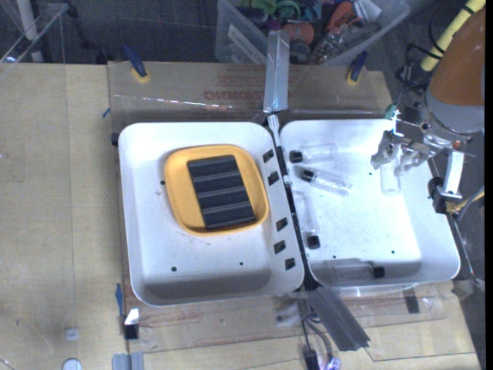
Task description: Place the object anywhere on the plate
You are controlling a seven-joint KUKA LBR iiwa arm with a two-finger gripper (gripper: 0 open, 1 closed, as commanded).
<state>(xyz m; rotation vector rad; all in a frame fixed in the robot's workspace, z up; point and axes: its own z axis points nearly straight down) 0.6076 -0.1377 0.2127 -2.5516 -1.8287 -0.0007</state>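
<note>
A yellow plate lies in the left bin. A dark grey ridged block rests flat on the plate, covering most of its middle. My gripper hangs over the far right part of the right bin, well away from the plate and the block. Something pale and see-through shows at its tip, and I cannot make out what it is.
In the right bin lie clear vials with black caps, a small black piece, and another clear vial by the front wall. A divider with black clips separates the bins. A toy-filled box stands behind.
</note>
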